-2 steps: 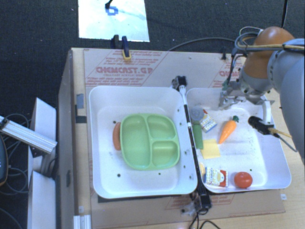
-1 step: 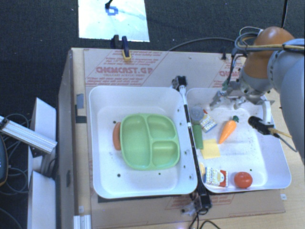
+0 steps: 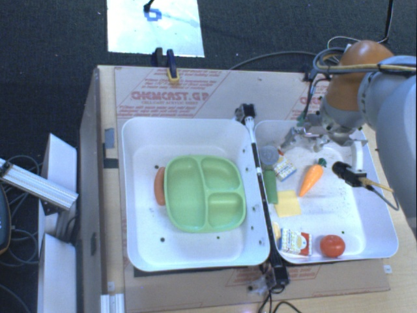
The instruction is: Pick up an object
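Carrot (image 3: 311, 179) lies loose on the floor of the right bin (image 3: 381, 240), well apart from the tomato (image 3: 332, 246) nearer the front rim. Above the carrot, near the bin's back wall, the jaws (image 3: 301, 135) hang spread and empty, so nothing is lifted yet and the whole grasp remains.

Green tray (image 3: 204, 193), orange carrot (image 3: 311, 179), red tomato (image 3: 332, 245)

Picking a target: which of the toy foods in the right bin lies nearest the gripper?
The carrot, orange with a green top, lying just below the gripper. The tomato and yellow cheese slice lie farther toward the front.
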